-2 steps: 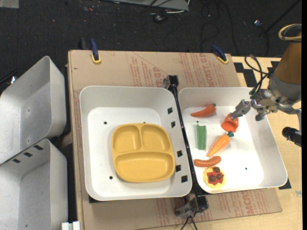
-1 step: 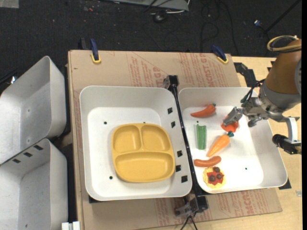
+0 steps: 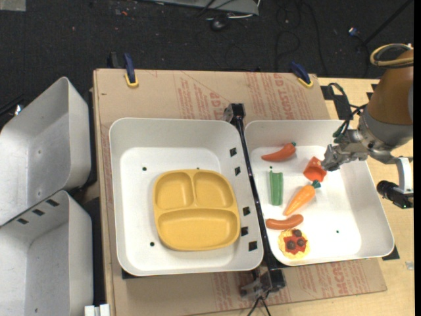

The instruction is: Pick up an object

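Red pepper [image 3: 314, 170] sits pinched in the claw [image 3: 325, 165]; cardboard print unreadable.

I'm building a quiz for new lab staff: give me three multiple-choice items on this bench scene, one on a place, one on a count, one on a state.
1. Where does the yellow divided plate lie?
A. left bin
B. right bin
C. on the cardboard

2. How many compartments does that plate have?
A. two
B. three
C. five

3. How does the green piece lie?
A. on the carrot
B. leaning on the bin wall
C. flat on the right bin's floor, apart from the other items

Key: 1 A, it rests on the left bin floor; 2 B, two small ones above one wide one; 3 C, white floor shows all around it in the right bin.
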You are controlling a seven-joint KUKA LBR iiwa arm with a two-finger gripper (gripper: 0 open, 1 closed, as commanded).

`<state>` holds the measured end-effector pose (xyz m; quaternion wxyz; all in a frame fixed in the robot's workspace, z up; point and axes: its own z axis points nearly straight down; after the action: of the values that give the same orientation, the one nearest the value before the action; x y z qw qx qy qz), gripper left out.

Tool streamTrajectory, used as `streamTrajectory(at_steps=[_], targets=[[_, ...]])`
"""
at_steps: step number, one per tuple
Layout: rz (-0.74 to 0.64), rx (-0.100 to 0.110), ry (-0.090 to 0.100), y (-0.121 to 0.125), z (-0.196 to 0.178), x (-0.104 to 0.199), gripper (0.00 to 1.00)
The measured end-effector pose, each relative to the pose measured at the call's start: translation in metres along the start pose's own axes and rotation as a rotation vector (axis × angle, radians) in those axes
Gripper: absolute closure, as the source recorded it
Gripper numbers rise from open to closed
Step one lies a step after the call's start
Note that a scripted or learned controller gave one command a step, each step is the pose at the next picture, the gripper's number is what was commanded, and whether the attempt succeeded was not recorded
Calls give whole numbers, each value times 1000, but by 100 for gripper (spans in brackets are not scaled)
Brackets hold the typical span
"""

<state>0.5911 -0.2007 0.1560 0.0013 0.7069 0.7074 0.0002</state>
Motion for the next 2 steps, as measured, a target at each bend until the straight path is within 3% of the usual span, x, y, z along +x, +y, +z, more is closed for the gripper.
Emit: streamTrajectory(at_steps=[1, 2], targets=[[-2, -3, 0, 0, -43, 4, 100], [-2, -2, 0, 1, -63, 4, 100]])
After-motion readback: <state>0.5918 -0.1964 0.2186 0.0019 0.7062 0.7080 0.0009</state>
